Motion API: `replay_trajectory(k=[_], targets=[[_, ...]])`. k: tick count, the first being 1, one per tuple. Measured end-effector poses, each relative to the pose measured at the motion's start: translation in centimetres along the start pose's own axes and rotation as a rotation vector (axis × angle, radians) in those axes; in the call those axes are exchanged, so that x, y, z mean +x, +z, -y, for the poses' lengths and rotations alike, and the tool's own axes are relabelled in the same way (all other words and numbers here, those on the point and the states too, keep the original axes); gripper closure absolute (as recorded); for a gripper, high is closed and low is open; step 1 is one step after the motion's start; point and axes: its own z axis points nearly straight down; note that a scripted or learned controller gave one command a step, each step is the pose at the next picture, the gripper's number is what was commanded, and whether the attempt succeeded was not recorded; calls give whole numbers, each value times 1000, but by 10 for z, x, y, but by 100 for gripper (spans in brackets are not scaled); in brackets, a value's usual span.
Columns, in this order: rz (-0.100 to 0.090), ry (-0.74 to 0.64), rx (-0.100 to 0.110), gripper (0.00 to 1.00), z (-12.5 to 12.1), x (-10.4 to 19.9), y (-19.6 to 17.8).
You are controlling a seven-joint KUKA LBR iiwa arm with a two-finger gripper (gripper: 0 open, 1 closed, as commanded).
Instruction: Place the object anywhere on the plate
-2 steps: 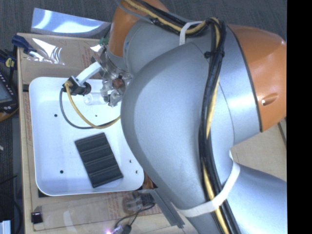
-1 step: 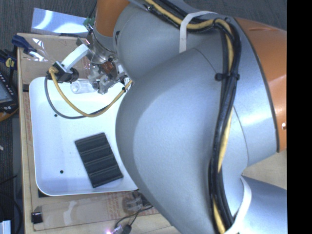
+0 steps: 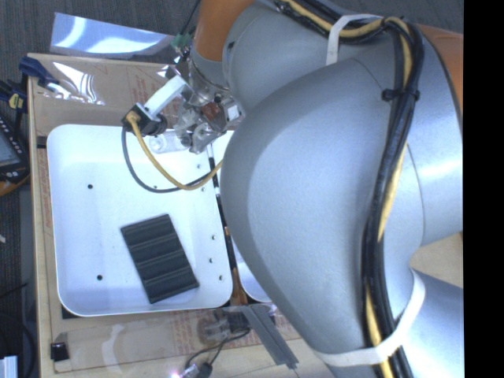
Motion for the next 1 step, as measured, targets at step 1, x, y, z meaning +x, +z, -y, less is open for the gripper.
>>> replay_trajectory(k=[1], targets=[[0,-352,0,100,-3,-13,75]])
